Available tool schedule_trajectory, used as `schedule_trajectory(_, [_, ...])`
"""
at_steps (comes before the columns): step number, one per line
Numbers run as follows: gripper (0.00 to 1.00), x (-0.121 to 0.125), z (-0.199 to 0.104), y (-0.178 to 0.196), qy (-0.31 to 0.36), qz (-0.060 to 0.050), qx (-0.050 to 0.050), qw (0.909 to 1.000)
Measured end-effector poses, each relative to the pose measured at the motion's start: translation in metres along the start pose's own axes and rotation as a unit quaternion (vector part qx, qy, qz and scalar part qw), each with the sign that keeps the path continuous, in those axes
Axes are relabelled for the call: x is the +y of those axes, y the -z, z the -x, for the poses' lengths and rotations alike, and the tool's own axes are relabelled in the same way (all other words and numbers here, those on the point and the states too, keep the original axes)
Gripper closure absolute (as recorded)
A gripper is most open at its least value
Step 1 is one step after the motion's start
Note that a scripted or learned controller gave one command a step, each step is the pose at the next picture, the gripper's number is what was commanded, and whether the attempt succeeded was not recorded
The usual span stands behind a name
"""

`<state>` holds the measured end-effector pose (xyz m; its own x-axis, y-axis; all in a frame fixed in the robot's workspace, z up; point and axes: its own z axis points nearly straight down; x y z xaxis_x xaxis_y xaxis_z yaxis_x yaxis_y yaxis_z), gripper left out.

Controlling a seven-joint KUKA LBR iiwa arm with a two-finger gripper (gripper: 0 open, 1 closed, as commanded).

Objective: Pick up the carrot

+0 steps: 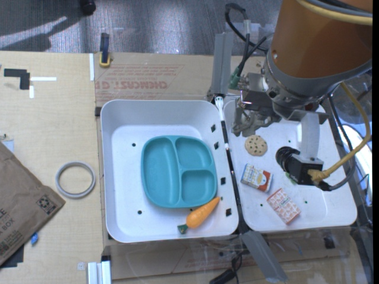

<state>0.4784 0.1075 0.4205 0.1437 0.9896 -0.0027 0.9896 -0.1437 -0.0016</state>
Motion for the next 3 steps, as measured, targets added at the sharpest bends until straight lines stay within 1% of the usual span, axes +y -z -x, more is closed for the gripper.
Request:
schedule_trajectory(1, [1.00, -0.002, -0.010, -0.146, 0.042, -0.001, 0.000, 0.9991])
schedule_trajectory(2, [0.00, -0.002, -0.010, -0.146, 0.042, -0.001, 0.000, 0.9991])
schedule_trajectory(3, [0.00, 0.003, 0.022, -0.203, 0.101, -0.001, 0.000, 0.9949])
